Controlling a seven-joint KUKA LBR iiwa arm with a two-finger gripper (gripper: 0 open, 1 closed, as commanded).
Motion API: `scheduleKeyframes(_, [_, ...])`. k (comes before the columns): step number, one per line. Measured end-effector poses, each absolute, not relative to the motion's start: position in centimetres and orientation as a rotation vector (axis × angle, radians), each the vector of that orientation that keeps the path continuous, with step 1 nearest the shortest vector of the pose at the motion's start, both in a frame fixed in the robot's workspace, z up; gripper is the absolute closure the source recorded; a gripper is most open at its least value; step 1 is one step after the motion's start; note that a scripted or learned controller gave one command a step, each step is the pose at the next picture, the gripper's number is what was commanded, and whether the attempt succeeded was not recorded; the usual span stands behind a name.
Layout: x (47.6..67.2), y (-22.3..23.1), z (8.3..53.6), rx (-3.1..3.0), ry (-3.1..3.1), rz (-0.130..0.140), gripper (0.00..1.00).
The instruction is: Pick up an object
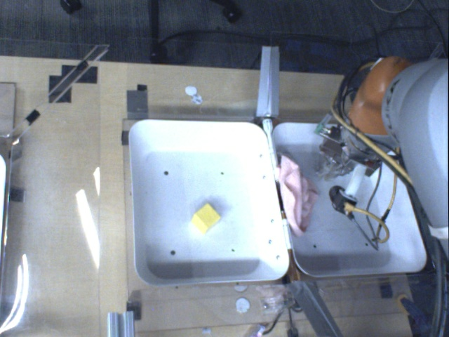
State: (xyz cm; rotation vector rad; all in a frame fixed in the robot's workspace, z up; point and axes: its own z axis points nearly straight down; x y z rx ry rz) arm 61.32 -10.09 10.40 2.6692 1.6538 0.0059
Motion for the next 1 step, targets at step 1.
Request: scheduleKeyframes(1, [62.46, -7.95, 19.31, 2.498, 1.901, 0.006, 1.0])
